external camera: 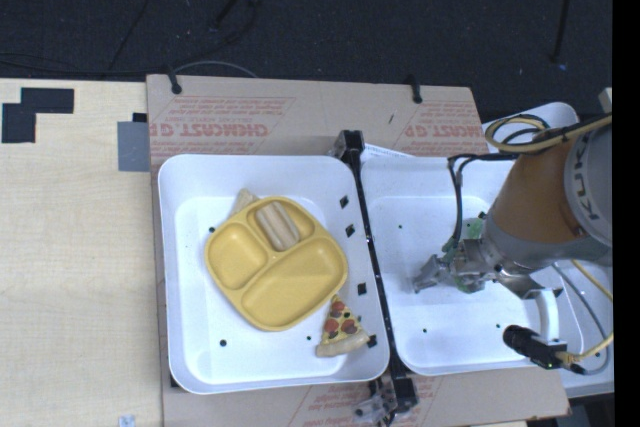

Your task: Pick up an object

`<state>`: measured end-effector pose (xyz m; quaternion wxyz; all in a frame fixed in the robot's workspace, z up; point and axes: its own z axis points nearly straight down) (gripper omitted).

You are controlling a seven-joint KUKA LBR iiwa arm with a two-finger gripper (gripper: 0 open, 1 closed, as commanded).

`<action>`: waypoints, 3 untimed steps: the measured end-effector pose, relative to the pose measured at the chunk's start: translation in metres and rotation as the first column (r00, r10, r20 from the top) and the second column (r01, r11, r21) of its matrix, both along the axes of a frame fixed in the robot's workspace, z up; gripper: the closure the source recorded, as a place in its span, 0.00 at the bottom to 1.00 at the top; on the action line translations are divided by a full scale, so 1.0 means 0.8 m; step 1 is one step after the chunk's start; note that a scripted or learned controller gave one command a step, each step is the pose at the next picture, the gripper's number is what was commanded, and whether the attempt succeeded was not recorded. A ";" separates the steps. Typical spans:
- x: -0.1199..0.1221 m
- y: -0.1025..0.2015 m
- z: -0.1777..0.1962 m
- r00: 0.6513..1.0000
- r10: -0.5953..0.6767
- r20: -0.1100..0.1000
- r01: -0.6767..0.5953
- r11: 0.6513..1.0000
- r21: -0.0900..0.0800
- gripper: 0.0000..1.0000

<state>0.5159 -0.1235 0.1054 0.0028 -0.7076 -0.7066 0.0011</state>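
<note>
The closest thing worth grabbing looked like the toy pizza slice (pixel 342 327). It sat flat in the near-right corner of the left bin (pixel 200 350), just beside the near edge of the yellow plate (pixel 285 280). Its tip pointed toward the far side and its crust faced near, so the long axis ran roughly near-to-far with a slight tilt. A little bun-looking piece (pixel 277 225) lay in the plate's far compartment, also lined up roughly near-to-far.

Here's the catch: the gripper (pixel 432 277) was down low over the right bin (pixel 420 345), on the wrong side of the black divider (pixel 365 245). So the slice lay to its left and a bit nearer, with the divider in between. Whether the gripper was spread or closed couldn't be made out from that angle, and nothing visible sat in it. The arm (pixel 540 205) would probably have to lift over the divider and head left.
</note>
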 end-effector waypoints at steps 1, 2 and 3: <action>-0.001 -0.002 0.014 1.000 -0.005 -0.002 0.005 1.000 0.000 1.00; 0.006 0.008 0.073 1.000 0.003 0.006 -0.003 1.000 -0.002 1.00; 0.007 0.007 0.121 1.000 0.002 0.006 -0.002 1.000 -0.002 1.00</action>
